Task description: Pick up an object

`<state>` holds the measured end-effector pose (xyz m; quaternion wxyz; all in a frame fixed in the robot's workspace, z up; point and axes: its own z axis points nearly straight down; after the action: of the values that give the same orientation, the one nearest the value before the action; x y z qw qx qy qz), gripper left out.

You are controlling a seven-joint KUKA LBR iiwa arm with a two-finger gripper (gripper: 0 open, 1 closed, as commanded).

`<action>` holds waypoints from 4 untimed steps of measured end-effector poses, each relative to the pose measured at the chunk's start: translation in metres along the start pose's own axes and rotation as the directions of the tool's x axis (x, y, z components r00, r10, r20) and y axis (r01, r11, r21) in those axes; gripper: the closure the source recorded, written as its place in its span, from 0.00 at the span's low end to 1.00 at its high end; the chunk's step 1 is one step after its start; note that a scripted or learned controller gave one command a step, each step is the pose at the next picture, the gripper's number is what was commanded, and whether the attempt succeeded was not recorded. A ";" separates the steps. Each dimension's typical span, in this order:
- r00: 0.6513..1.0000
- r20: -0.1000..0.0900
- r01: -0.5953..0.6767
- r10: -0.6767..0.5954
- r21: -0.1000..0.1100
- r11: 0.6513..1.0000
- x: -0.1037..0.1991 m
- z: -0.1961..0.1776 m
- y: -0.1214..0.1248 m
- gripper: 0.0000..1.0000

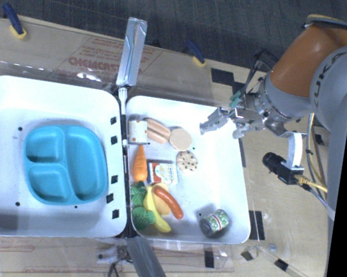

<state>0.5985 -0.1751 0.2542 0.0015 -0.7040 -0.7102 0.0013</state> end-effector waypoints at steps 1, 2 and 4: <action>0.966 0.000 0.259 -0.259 0.000 0.966 -0.030 0.017 -0.001 0.00; 0.988 -0.003 0.153 -0.153 0.006 0.988 0.015 0.108 0.030 0.00; 0.998 -0.001 0.069 -0.069 0.001 0.998 -0.003 0.162 0.001 0.00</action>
<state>0.5990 -0.1776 0.0924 0.0022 -0.6793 -0.7339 0.0011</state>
